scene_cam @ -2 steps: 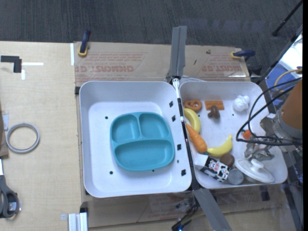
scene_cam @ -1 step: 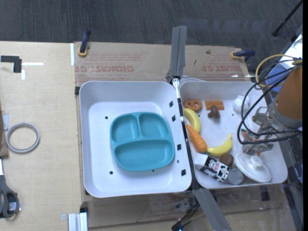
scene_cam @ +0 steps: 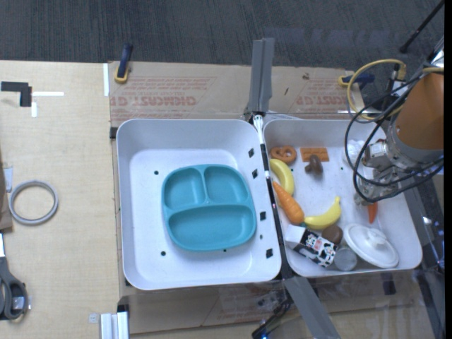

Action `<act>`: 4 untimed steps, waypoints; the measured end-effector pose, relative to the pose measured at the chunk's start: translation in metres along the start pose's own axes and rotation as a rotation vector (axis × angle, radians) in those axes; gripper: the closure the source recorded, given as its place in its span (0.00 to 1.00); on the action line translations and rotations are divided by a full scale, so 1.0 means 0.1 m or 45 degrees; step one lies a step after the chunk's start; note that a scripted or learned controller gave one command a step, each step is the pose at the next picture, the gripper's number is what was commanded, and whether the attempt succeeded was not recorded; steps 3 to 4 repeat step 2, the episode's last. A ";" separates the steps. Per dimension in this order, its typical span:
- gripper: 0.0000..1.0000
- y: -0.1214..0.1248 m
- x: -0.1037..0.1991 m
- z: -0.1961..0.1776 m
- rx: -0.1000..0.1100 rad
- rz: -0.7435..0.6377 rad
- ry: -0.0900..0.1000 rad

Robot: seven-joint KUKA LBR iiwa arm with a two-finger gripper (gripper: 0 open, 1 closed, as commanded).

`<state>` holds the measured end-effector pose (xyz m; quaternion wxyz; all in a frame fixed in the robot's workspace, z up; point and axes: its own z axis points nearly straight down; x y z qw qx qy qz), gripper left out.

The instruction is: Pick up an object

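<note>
On the far left of the table [scene_cam: 63,147] lies one roll of grey tape [scene_cam: 32,202], with one pair of scissors [scene_cam: 10,295] nearer at the left edge. Two white bins sit side by side. The left bin [scene_cam: 134,210] holds one teal plate [scene_cam: 209,207] with three compartments, all bare. The right bin [scene_cam: 406,224] holds the loose things: one pretzel [scene_cam: 284,153] at its far left, two yellow bananas, one small [scene_cam: 282,171] just near of the pretzel and one larger [scene_cam: 324,216] toward the middle, one carrot [scene_cam: 288,202] lying between them, one orange block [scene_cam: 315,154], one brown lump [scene_cam: 313,164] touching its near side, one black-and-white packet [scene_cam: 317,247] at the near wall, one grey disc [scene_cam: 345,260] beside it, and one white lid [scene_cam: 371,245] at the near right. A small orange-red piece [scene_cam: 372,211] pokes out below the pincer [scene_cam: 372,189], which hangs over the right part of this bin among black cables [scene_cam: 360,161]; whether it grips that piece or how wide it stands I cannot tell
</note>
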<state>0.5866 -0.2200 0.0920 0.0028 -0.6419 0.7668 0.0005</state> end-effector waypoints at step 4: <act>1.00 -0.01 0.00 0.00 -0.002 -0.609 -0.001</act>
